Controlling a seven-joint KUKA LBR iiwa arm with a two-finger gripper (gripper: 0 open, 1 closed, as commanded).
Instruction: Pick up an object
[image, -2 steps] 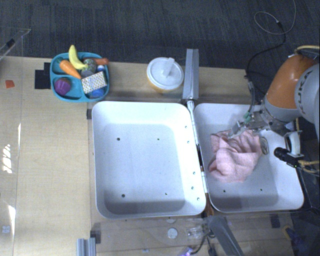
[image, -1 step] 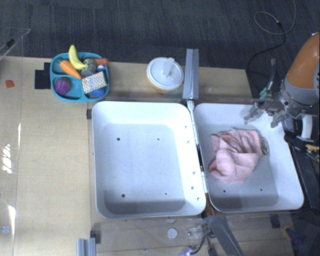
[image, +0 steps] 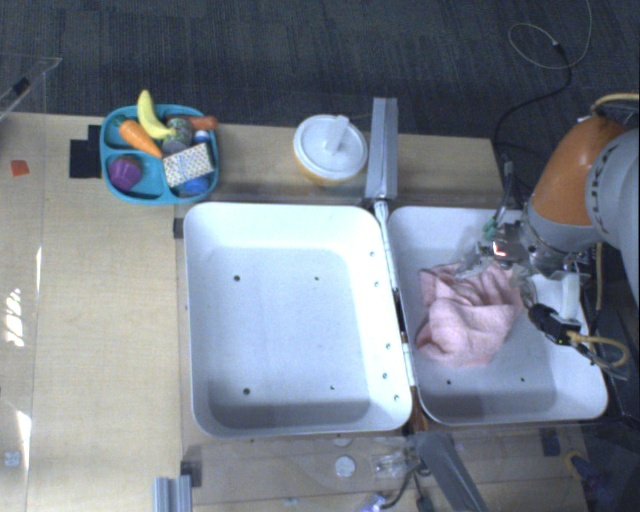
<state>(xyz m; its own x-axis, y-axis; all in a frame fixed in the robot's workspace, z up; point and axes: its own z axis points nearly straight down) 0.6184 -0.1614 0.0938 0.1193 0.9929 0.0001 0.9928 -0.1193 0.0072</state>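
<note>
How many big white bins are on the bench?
2. The left bin sits mid-bench; the right bin touches its right side and holds a pink cloth.

Grey arm (image: 612, 190), orange band, black cable with yellow end

Pink cloth (image: 462, 318) crumpled, lying in right bin (image: 520, 398).

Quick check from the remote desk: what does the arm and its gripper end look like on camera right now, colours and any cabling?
The arm comes in from the view's right: a rounded grey body with a broad orange band above the wrist. The gripper end is dark metal with a small red light glowing on it. A black cable with a yellowish section loops off the wrist beside the right-hand bin.
</note>
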